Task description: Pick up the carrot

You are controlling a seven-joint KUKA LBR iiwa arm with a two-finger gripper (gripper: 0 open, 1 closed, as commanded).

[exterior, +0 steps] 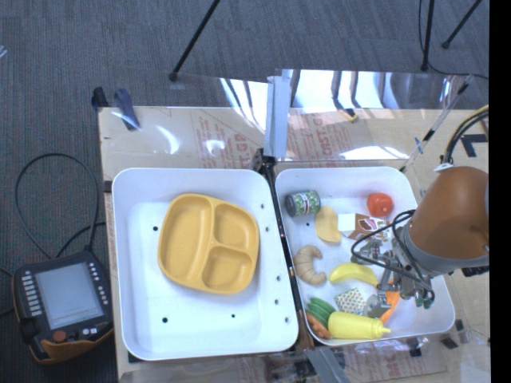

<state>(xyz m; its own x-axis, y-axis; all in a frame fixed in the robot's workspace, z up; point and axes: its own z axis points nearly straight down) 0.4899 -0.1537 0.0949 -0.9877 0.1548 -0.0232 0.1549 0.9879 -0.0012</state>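
Over the right bin, pincer beside the carrot; its state unclear.

Setting: robotics lab or test cell. Evidence: grey carpet floor; black tripod legs standing beyond the bench's far edge; handheld teach pendant with cable on the floor off the bench's left edge; clear plastic sheeting along the bench's far side.

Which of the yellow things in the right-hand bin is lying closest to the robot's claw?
The banana, the curved yellow one just left of the gripper. The mustard bottle lies lower, at the bin's near edge, and the pale chip sits farther up by the can.
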